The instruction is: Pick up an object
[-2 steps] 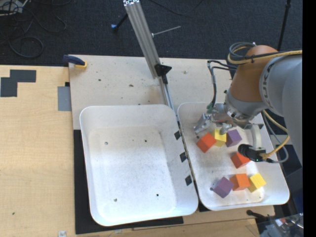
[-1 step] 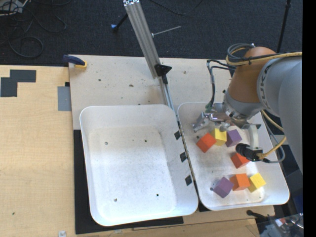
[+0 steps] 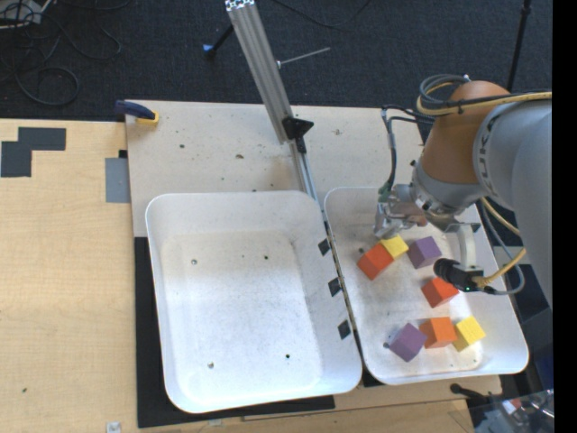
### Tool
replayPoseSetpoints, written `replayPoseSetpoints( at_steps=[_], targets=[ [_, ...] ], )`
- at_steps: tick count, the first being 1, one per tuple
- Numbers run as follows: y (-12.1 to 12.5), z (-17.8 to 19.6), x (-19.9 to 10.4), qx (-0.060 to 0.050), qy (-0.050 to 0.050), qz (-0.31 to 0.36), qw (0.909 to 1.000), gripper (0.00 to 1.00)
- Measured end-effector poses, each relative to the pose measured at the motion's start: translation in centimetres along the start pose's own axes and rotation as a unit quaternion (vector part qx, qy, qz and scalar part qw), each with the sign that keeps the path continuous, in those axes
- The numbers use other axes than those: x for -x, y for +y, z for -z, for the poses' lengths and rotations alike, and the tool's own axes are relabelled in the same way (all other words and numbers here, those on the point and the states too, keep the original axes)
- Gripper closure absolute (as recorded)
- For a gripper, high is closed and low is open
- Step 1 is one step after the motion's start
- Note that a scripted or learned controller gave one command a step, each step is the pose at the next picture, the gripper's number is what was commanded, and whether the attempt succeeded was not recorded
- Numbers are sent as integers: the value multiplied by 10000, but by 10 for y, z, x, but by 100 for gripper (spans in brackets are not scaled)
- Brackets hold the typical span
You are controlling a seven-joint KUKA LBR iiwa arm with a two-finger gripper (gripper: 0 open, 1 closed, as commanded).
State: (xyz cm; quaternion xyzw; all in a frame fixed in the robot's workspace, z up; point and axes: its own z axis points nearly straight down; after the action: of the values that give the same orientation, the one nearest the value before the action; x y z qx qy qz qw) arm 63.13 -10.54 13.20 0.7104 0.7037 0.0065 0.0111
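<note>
End effector (image 3: 394, 225) tips hidden above yellow block (image 3: 394, 245).

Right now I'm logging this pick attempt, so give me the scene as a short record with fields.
arm: reaches in from the right, over the right bin
gripper: low over the yellow cube; grasp not visible
right bin contents: two yellow, two purple, three orange or red cubes
nearest neighbours: orange cube, purple cube
left bin: dark specks on the floor

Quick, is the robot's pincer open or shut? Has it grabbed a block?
Pincer: cannot be told; it sits right above the yellow block.
</note>
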Motion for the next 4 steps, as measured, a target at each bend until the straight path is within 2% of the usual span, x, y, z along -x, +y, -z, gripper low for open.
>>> replayPoseSetpoints(
  at_steps=[1, 2, 3, 4],
  targets=[
    [3, 64, 1, -108, 31, 55, 9999, 100],
    [4, 101, 3, -113, 31, 47, 9999, 100],
    [4, 87, 3, -147, 32, 55, 9999, 100],
    [15, 81, -52, -138, 43, 68, 9999, 100]
  ],
)
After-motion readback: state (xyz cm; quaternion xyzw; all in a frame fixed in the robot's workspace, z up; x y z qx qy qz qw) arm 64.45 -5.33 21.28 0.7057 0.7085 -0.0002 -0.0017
